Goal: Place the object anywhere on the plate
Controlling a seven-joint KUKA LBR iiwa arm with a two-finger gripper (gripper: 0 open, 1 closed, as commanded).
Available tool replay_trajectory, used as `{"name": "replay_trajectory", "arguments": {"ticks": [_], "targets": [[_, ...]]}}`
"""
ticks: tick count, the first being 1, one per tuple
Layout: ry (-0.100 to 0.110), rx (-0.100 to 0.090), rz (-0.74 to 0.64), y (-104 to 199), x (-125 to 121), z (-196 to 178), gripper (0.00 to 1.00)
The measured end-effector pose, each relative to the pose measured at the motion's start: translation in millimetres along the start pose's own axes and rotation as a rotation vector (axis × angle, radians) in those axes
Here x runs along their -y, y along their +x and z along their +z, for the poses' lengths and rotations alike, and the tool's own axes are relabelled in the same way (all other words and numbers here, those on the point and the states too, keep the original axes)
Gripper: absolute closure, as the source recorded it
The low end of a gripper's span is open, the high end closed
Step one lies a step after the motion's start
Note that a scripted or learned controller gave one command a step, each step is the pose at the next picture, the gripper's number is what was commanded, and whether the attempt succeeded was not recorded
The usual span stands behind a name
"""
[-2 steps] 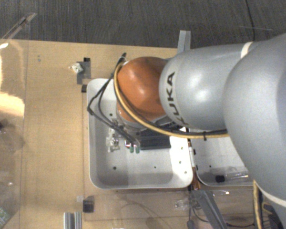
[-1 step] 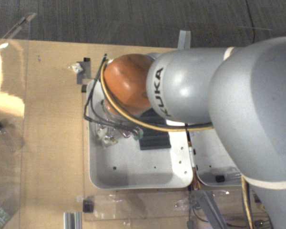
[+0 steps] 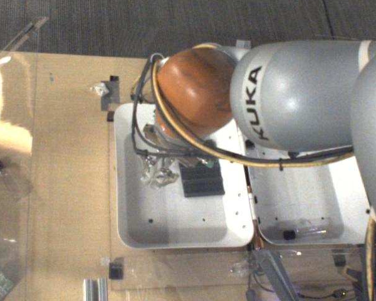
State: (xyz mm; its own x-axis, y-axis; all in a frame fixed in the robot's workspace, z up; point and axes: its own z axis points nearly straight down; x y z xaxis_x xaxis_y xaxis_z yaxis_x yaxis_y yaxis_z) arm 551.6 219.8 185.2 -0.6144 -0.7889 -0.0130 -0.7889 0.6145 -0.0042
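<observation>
Wooden bench, two white bins. Your gripper hangs over left bin; you can't tell its grip. Small black object in right bin, near edge.

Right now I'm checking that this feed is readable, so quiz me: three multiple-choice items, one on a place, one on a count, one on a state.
1. The arm's orange band hangs over:
A. the view's left bin
B. the view's right bin
C. the bare bench

2. How many white bins stand on the bench?
A. one
B. two
C. three

3. The small black thing in the right bin is:
A. lifted in the air
B. lying on the bin floor
C. hanging over the rim

Answers:
1. A: the band covers the left bin's far end.
2. B: two bins sit side by side.
3. B: it rests on the floor by the near wall, apart from the arm.
</observation>
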Motion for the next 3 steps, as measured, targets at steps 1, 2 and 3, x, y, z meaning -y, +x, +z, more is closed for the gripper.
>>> {"name": "replay_trajectory", "arguments": {"ticks": [1,2,3], "targets": [[0.000,-0.002,0.310,-51.0,49.5,-26.7,1.00],[-0.002,-0.001,-0.142,-81.4,76.8,-53.0,1.00],[-0.007,-0.002,-0.851,-73.5,90.7,39.5,1.00]]}}
